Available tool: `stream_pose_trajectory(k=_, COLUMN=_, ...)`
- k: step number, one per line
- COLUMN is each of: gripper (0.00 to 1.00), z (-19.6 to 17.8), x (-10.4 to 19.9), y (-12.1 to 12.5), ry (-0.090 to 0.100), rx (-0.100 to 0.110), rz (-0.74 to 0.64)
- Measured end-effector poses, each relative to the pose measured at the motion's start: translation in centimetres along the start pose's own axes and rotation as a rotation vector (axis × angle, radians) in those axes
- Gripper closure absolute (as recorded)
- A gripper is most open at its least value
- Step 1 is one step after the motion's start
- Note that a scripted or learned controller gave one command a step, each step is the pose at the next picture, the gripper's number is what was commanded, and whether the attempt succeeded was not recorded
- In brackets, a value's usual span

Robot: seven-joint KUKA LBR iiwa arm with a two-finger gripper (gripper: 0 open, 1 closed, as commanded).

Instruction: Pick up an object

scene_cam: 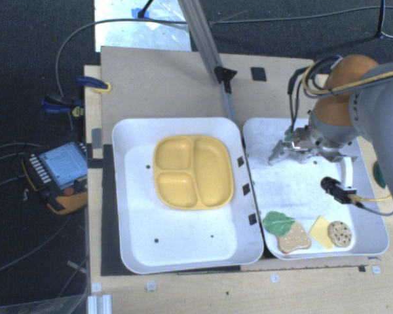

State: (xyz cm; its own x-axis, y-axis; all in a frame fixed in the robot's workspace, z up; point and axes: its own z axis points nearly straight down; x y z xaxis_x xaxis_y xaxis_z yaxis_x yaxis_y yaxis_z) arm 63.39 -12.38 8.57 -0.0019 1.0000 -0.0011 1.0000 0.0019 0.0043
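4 toy foods lie along the right bin's near edge: a green leaf, toast, a cheese slice and a cookie. The gripper hovers well apart, over the far half; its spread cannot be told. A yellow divided plate sits in the left bin.

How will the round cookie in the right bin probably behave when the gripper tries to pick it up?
The cookie looks flat and thin, so the fingers may slide over it. It seems small and probably light. It lies against the cheese slice near the bin's wall, so a push could jam it.
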Motion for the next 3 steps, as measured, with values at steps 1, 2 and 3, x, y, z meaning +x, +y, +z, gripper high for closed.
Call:
stream_pose_trajectory(k=1, gripper=1.00, z=-1.3, x=-0.1, y=0.2, ry=-0.003, rx=-0.007, rz=0.000)
stream_pose_trajectory(k=2, gripper=1.00, z=-7.8, x=0.2, y=0.5, ry=0.000, rx=-0.003, rz=-0.004)
stream_pose_trajectory(k=3, gripper=1.00, z=-13.4, x=-0.5, y=-0.1, ry=0.000, rx=-0.003, rz=0.000)
